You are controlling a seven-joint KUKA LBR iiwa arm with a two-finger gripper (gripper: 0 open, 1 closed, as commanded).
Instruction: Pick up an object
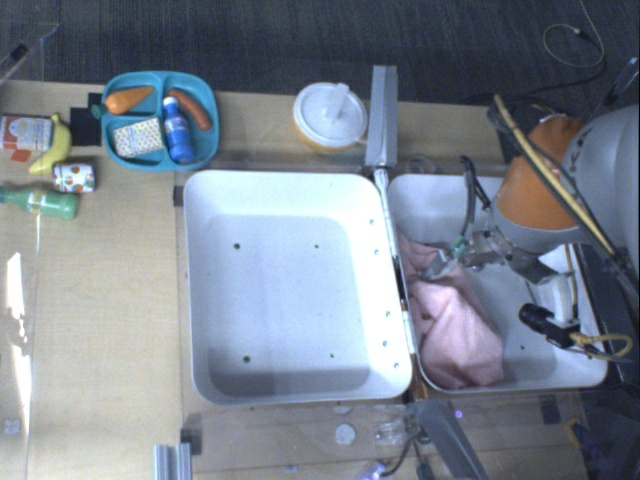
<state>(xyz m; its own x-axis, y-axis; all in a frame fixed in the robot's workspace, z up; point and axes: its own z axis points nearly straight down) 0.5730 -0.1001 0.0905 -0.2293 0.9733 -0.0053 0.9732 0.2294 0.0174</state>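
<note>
Gripper [462, 251] is down in the right bin [440, 200], right at the top edge of the pink cloth [455, 330]. Honestly can't tell the finger state. Cloth's crumpled along the bin's left wall.

Lighting: even, fairly bright overhead. Glare patch on table [15, 288] at left. Soft shadow inside left bin [290, 278]. Slight overall softness.

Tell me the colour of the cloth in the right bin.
Pale pink: the cloth shows it in the camera view.
</note>
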